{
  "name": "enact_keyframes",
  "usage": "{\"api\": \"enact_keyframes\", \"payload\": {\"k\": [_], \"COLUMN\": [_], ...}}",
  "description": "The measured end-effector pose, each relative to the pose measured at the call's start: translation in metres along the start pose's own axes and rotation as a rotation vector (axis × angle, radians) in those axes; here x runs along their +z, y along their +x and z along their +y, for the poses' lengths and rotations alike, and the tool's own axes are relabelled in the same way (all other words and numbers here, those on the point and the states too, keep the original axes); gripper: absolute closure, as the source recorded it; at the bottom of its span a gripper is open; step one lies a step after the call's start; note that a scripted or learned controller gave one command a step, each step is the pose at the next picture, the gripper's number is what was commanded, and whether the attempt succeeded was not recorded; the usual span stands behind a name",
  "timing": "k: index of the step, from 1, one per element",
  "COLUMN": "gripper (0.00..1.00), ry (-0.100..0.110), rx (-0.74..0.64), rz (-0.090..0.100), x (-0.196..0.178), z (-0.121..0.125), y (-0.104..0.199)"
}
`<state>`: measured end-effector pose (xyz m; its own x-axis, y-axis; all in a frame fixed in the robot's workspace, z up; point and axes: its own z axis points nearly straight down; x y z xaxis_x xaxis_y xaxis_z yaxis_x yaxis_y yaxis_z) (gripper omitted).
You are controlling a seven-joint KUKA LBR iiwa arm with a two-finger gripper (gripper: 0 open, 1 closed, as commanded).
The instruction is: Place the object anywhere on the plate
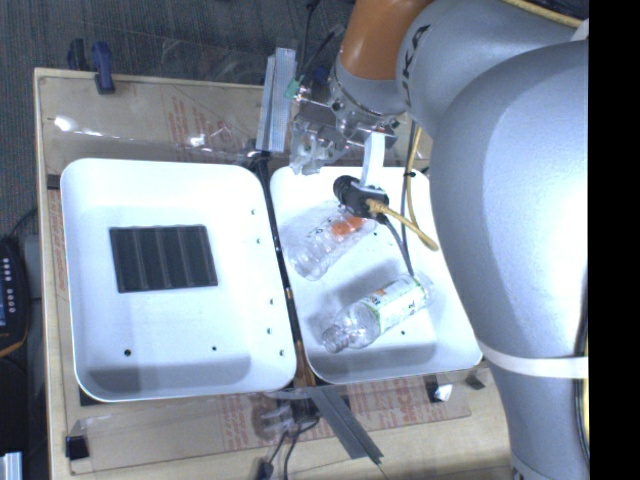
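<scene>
A dark grey ridged plate (163, 258) lies flat in the left white bin (85, 308). Two clear plastic bottles lie in the right white bin (455, 346). One has an orange patch (325, 240) and sits near the bin's middle. The other carries a green and white label (382, 311) and rests toward the front. My gripper (312, 154) hangs over the far left corner of the right bin, above and behind the orange-patched bottle and apart from it. Nothing shows in its grasp.
The arm's grey body and orange band (385, 23) cover the right side of the bench. A black fitting with a yellow cable (362, 196) dangles over the right bin. A grey divider bar (275, 98) stands behind the gap between the bins.
</scene>
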<state>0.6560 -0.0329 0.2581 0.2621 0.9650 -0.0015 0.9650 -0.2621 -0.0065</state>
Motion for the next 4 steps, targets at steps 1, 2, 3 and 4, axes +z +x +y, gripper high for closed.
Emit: {"api": "enact_keyframes", "payload": {"k": [1, 2, 3, 4], "gripper": [1.00, 1.00, 1.00, 1.00], "ry": [0.002, 0.004, -0.004, -0.002], "rx": [0.385, 0.704, 0.869, 1.087], "rz": [0.000, -0.002, 0.004, 0.003], "x": [0.038, 0.044, -0.041, 0.037], "z": [-0.011, -0.044, -0.041, -0.056], "y": [0.038, 0.086, 0.094, 0.136]}}
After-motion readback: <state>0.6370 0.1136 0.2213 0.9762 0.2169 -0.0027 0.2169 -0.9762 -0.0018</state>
